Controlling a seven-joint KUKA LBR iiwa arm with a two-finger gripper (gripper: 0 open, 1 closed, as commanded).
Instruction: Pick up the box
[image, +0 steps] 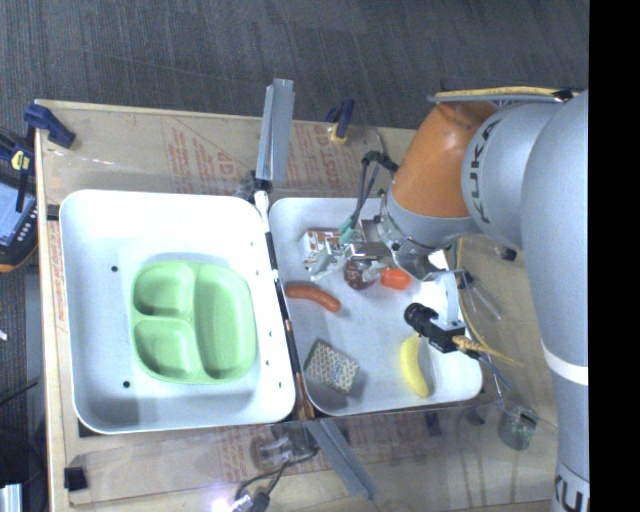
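Through the overhead camera I am seeing the arm (520, 150) reaching in from the right, with its gripper (355, 255) hanging low over the far part of the right bin (375, 335). It is crowding a small clutter there: a pale printed scrap (322, 243), a dark round thing (358, 275) and a red piece (396, 279). I cannot tell from this angle whether the gripper is spread or closed, or whether it is touching any of them.

I am taking the box (331, 367) to be the small patterned one in the near left corner of the same bin. It is lying tilted, close against the bin's front wall and next to the divider between the bins. It is well apart from the gripper, with a sausage (312, 297) lying between the two. A banana (414, 368) is resting at the near right of the same bin, apart from the box.

The left bin (100, 250) is holding only a green plate (195, 320) with compartments.

As I am judging it, the pick is not yet done. The box is sitting on the bin floor with nothing gripping it, and the gripper is working the wrong end of the bin. Nearly everything is left to do: moving over to the near corner, coming down on the box, closing on it and lifting. With the box tilted against the wall, I am expecting that approach to be awkward.
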